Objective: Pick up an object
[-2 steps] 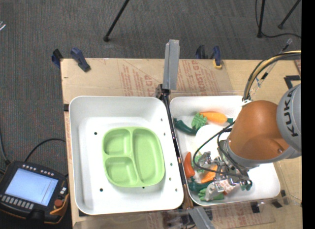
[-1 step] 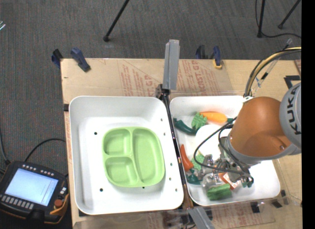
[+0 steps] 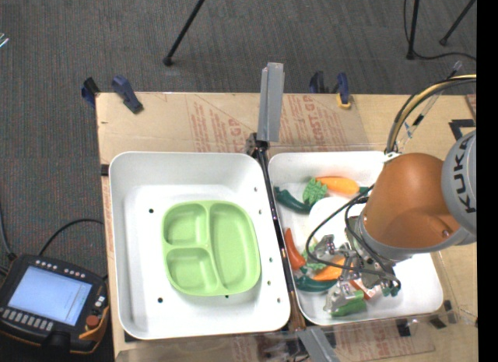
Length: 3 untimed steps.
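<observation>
Tool [image 3: 354,279] low in right bin [image 3: 424,294], near tabletop's front-right corner | grip state: can't tell | toy veg pile [image 3: 331,189] crowded beneath, green tray [image 3: 210,245] in left bin | risk: clutter deflects grab, item slips.

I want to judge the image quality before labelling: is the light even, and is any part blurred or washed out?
Camera view: light is even and soft; the left bin is bright white but keeps its edges; the green plate is sharp; the toys under the gripper are small and cluttered, hard to separate; the arm hides part of the right bin.
</observation>
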{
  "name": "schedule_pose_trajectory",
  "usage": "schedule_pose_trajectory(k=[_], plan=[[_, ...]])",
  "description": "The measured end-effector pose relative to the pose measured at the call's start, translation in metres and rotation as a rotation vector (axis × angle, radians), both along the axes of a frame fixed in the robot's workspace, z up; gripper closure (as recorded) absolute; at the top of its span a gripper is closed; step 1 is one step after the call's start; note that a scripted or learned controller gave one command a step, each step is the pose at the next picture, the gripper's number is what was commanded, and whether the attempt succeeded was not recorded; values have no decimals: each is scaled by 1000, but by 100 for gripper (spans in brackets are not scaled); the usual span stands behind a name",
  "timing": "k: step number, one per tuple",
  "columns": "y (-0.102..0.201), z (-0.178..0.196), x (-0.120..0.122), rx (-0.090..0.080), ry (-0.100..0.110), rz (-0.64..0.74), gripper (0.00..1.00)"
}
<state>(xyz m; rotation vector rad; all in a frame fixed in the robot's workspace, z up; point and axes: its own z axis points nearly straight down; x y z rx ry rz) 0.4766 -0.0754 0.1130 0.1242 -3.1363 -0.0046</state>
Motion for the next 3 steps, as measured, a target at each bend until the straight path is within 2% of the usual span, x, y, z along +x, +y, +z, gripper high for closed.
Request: schedule_pose_trajectory(k=[1,2,3], plan=[[-4,-22,36,0,-11,-39,0],[-16,-21,8,-2,-17,-84,0],[-3,-25,0,-1,-6,-137,0]])
